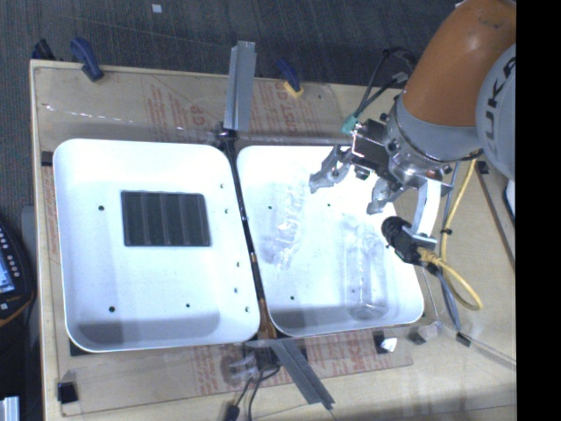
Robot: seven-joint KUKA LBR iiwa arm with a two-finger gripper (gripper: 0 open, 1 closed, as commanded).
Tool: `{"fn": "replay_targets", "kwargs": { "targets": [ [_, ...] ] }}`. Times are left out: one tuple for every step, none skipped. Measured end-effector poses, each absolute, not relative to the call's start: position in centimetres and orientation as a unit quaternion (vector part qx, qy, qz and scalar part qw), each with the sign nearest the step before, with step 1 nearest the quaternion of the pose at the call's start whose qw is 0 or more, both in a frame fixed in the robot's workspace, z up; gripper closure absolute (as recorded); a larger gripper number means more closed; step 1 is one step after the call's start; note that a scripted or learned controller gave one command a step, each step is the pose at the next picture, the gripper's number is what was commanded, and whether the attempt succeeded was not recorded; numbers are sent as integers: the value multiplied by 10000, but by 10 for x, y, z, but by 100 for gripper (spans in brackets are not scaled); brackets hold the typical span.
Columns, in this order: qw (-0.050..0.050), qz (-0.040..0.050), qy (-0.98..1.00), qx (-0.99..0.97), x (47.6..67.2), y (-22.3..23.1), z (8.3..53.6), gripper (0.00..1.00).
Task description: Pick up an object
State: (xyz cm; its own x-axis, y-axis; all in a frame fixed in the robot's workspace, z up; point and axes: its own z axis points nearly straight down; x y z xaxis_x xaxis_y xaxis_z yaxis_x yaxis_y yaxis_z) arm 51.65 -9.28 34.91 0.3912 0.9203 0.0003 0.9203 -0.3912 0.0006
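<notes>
Two clear plastic objects lie in the right bin. A crumpled transparent piece rests left of the bin's middle. A clear plastic bottle lies lengthwise near the right wall. My gripper hangs above the bin's upper right part, its two fingers spread apart with nothing between them. One fingertip points left toward the crumpled piece, the other sits above the bottle's top end. The grey arm with its orange band comes in from the upper right.
The left bin holds a dark ribbed rectangular pad. A metal divider bar runs between the bins. Blue clamps grip the bench's far edge. A yellow cable and black connector hang by the right bin's wall.
</notes>
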Motion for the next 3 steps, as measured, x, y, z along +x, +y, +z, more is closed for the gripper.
{"fn": "replay_targets", "kwargs": {
  "targets": [
    [-10, -11, 5293, 8485, 486, -112, 313, 0],
    [-12, -7, 6741, 7387, 478, -116, 315, 0],
    [0, -3, 5170, 8560, 477, -149, 317, 0]
  ]
}}
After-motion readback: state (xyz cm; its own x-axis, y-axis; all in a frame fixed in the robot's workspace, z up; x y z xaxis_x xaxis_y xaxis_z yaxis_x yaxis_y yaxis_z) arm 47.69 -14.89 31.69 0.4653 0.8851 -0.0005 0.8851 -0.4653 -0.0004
